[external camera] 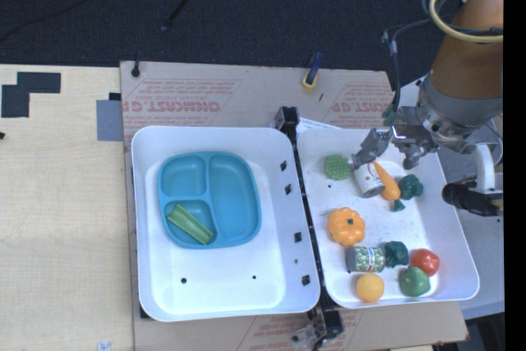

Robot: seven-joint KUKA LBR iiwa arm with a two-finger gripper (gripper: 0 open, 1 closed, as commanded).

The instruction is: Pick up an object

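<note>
I had the gripper (pixel 393 145) hanging over the far part of the right bin (pixel 460 259), its two fingers spread apart with nothing between them. Just below sat the toy carrot (pixel 386 180), lying at a slant across a small white cup (pixel 366 181) tipped on its side, with a dark green broccoli piece (pixel 409 187) touching its near end. That carrot looked like my likeliest target: light, hard plastic, probably slick, and tapered, so I judged a pinch across its thicker middle would hold best. A knobbly green vegetable (pixel 336 168) lay to the left, the orange pumpkin (pixel 346 226) nearer. In the left bin (pixel 156 275), a blue divided plate (pixel 238 201) carried a green pod (pixel 190 223).
</note>
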